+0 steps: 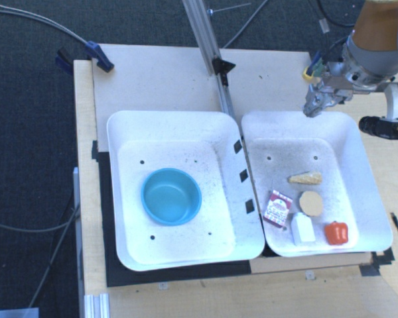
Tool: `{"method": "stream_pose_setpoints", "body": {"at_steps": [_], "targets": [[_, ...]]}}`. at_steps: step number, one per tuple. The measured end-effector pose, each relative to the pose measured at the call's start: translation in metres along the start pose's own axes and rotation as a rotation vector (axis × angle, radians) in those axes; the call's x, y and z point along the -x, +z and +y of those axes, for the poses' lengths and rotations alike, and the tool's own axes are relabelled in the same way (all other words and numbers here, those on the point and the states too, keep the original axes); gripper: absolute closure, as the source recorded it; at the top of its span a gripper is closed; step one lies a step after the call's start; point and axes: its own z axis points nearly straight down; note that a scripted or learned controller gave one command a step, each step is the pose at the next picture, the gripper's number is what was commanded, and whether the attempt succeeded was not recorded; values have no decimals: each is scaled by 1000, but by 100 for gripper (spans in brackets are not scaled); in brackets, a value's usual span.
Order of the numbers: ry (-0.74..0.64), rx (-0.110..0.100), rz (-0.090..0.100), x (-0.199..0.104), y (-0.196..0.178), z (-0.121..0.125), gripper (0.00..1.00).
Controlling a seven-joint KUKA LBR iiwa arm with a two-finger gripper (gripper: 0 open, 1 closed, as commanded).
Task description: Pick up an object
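I can't tell my gripper's (313,109) state. The toys crowd near the pepper (336,232); I might bump one.

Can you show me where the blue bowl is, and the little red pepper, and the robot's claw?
blue bowl (172,196): camera view, on the bowl's inside bottom.
red pepper (336,232): camera view, middle of its red body.
gripper (312,108): camera view, at the fingertips above the right bin's far rim.

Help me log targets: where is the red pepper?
The red pepper lies in the right bin's near right corner, beside the white block.
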Motion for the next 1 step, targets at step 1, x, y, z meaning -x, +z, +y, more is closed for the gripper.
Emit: {"method": "stream_pose_setpoints", "body": {"at_steps": [1], "targets": [[-3, -17, 5, -57, 8, -2, 100]]}}
